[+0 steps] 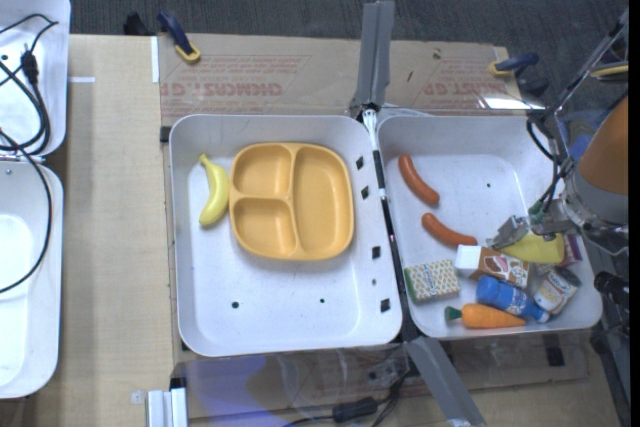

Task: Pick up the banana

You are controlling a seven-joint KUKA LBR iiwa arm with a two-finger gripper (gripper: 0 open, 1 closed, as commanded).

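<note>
The yellow banana [213, 193] lies in the left bin [290, 315], close to its left wall and just left of a yellow divided plate [293, 200]. It curves top to bottom and nothing touches it. My gripper [512, 233] is far away over the right bin [470, 150], low among a pile of items at that bin's right side. The arm's orange band [608, 153] shows at the view's right edge.
The right bin holds two red sausages [419, 179] [446, 230], a carrot [488, 317], a patterned green packet [432, 280], a blue item [508, 298], a yellow item [541, 249] and small packages. A raised divider [376, 205] separates the bins. Cables hang by the arm.
</note>
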